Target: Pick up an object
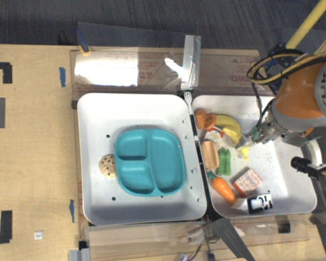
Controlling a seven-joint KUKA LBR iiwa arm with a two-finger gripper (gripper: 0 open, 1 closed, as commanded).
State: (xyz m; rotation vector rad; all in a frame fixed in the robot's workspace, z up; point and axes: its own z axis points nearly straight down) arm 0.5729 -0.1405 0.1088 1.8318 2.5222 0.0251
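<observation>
- The grey KUKA arm (301, 99), orange band above its wrist, is reaching in from the right over the right bin (293, 200), its gripper (254, 136) hanging low beside the banana (229, 126).
- Whether the gripper is apart or together cannot be told at this slant; nothing is seen between its tips.
- Candidates for the pick are lying along the right bin's left side: the banana touching an orange fruit (205, 119), a sausage (209, 154) just beside a green vegetable (224, 162), a carrot (224, 188), a small red-and-white box (246, 181) and a dark bottle (259, 203) near the front wall.
- The left bin (92, 118) is holding a teal divided plate (150, 162) with a cookie (107, 166) touching its left edge.
- Judged from here, the banana is the nearest target; a clean grasp would call for straddling its narrow width, clear of the crowded neighbours, and descending squarely before closing.
</observation>
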